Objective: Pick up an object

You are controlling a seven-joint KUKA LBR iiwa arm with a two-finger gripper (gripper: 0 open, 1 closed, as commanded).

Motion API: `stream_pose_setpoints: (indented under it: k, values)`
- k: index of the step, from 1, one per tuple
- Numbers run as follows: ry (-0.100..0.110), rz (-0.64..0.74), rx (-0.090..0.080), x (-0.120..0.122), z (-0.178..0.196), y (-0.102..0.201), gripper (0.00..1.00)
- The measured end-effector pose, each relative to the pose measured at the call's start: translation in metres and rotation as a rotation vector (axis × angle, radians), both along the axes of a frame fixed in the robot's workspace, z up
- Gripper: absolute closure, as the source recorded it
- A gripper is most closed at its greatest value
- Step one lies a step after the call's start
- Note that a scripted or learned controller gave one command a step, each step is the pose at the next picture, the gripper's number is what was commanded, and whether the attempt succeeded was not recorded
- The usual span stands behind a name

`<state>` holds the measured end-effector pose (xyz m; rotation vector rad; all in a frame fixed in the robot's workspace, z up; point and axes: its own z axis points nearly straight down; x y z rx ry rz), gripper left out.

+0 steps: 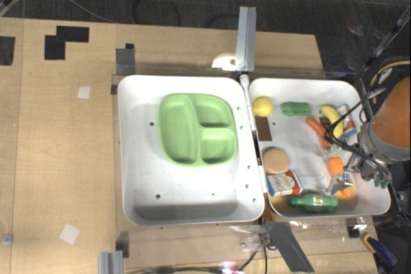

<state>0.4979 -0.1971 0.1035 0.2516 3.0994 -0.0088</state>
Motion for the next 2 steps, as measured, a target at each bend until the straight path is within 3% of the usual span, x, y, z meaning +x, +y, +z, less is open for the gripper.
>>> stream_pose_setpoints:
  k: [1,2]
  values:
    - [0.002,-0.012,0.0,-0.002,-0.011,0.003,0.0]
    - [-0.002,-0.005,-0.001,0.0,0.001,0.004,1.0]
